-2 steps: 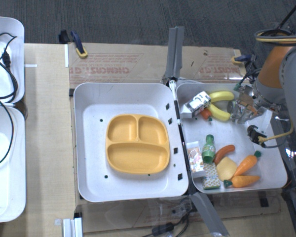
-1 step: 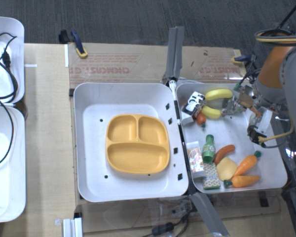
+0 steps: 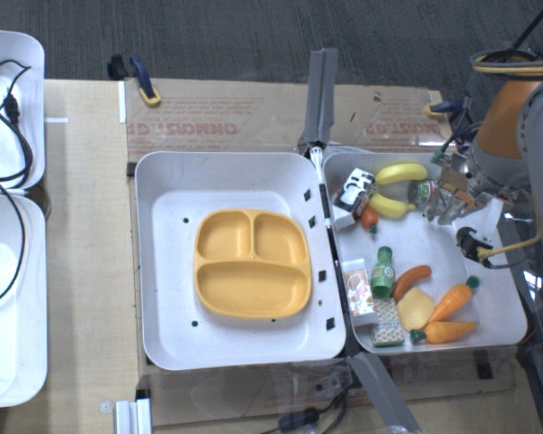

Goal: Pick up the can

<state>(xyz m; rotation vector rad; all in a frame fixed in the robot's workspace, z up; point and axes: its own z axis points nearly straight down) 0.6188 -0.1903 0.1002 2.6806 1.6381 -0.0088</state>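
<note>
The can [image 3: 422, 193], small with a green and silver label, lies at the back of the right bin [image 3: 498, 269], just right of two yellow bananas [image 3: 400, 174]. My gripper [image 3: 443, 203] comes down from the grey arm with the orange band [image 3: 505, 125] and sits right beside the can on its right side, touching or nearly touching it. The wrist hides the gripper's tips and part of the can, so I cannot tell whether the can is held.
The right bin also holds a green bottle [image 3: 383, 272], a sausage [image 3: 411, 280], two carrots [image 3: 451, 302], a yellow block [image 3: 416, 310], snack packets [image 3: 358, 289] and a black-and-white toy [image 3: 355, 188]. A yellow divided plate [image 3: 253, 262] lies in the left bin [image 3: 163, 242].
</note>
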